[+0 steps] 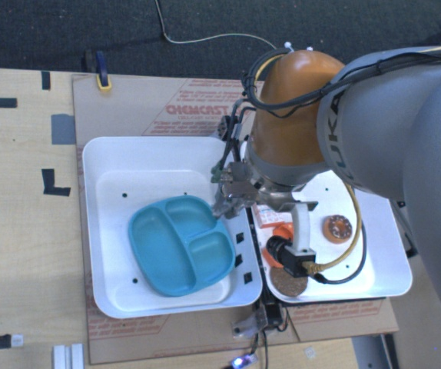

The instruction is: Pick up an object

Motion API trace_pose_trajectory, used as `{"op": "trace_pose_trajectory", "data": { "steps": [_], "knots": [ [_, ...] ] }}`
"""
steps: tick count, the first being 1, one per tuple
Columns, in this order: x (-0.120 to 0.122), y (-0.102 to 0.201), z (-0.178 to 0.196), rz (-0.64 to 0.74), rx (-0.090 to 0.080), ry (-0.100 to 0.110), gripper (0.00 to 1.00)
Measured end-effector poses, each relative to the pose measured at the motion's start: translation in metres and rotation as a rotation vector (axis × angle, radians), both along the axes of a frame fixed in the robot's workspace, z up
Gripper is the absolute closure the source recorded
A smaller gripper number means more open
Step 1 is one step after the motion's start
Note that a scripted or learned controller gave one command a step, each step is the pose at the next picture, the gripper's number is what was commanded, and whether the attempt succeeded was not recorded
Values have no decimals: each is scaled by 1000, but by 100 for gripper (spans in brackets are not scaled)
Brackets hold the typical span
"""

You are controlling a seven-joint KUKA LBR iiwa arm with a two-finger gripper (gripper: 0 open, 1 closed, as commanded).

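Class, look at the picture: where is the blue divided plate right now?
The blue divided plate lies in the left white bin, toward its front right part, just left of the wall between the two bins and below the claw.

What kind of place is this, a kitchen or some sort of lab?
Most likely a robotics lab or test bench, not a kitchen. A grey and orange arm reaches over two white bins on cardboard, with black tape marks on the bench and a loose cable behind.

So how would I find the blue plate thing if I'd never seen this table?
Look at the two shallow white bins side by side and take the left white bin. Lying flat in it is the light blue plastic divided plate. It is large, has three compartments, and is that bin's single blue thing.
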State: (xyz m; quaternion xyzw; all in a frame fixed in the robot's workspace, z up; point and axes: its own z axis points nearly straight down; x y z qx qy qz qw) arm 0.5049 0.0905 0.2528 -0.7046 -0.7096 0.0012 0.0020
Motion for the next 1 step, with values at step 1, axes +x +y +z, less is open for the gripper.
{"op": "trace_pose_trajectory", "data": {
  "steps": [1],
  "knots": [
    [1, -3, 0, -4, -2, -1, 0]
  ]
}}
